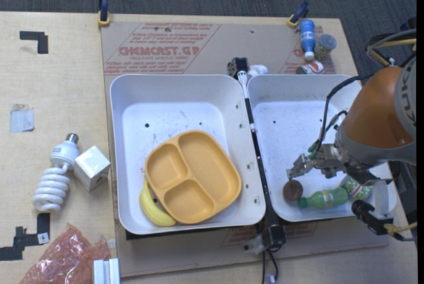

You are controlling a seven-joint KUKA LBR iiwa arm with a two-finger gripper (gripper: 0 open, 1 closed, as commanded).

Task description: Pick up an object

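Note:
In the right bin [285, 118] a small brown round object [293, 190] lies near the front edge. A green bottle [329, 197] lies on its side just right of it. My gripper [300, 168] hangs over the front of the right bin, just above the brown object, with its fingers slightly apart and nothing visible between them. In the left bin [132, 124] an orange divided tray [193, 176] rests on top of a yellow banana [154, 208].
Behind the right bin stand a blue bottle [307, 38] and small jars [323, 46]. A spiral light bulb [54, 177], a white cube [92, 167] and a red mesh bag [63, 256] lie on the bench to the left of the bins.

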